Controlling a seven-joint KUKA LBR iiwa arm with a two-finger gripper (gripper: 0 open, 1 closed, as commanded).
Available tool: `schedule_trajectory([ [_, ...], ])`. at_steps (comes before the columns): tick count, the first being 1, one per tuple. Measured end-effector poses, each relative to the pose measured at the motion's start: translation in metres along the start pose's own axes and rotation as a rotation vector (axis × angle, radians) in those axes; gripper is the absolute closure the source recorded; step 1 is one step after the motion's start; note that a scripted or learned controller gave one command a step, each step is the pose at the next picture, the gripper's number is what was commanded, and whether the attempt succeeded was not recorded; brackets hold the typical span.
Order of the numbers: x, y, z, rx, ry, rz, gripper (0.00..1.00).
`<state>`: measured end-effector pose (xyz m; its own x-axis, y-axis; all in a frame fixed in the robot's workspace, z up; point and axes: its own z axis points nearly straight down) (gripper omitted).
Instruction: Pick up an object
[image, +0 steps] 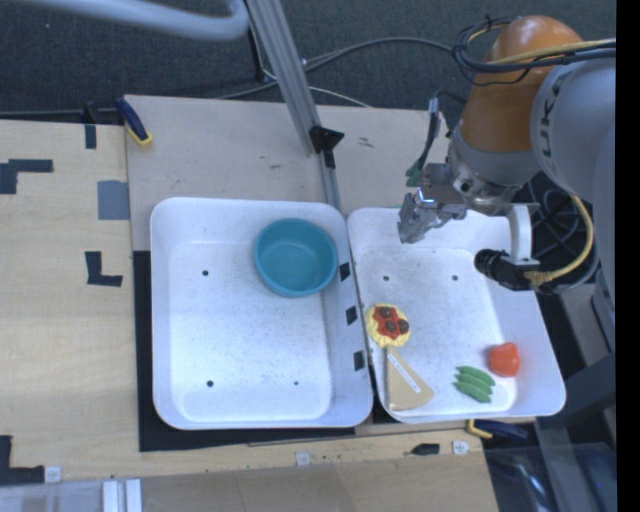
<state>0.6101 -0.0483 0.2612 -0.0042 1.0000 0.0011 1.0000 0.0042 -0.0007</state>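
Four things I see: blue bowl (295, 257) in the left bin (180, 330); pizza slice (395, 350), pea pod (474, 383), tomato (504, 359) at five o'clock in the right bin (440, 290). Gripper (414, 228) hovers at twelve, holding nothing.

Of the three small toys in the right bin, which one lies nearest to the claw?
The pizza slice, lying along the bin's left wall; the red toy and green pea pod sit farther away, near the front right corner.

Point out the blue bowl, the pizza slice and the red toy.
blue bowl (295, 257), camera view, centre of its inside.
pizza slice (396, 352), camera view, middle of the slice.
red toy (504, 359), camera view, its middle.
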Motion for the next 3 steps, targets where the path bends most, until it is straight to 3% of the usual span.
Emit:
schedule_trajectory([
  [2, 0.092, 0.01, 0.03, 0.001, -0.001, 0.0, 1.0],
  [3, 0.139, 0.01, 0.024, 0.0, 0.0, 0.0, 1.0],
])
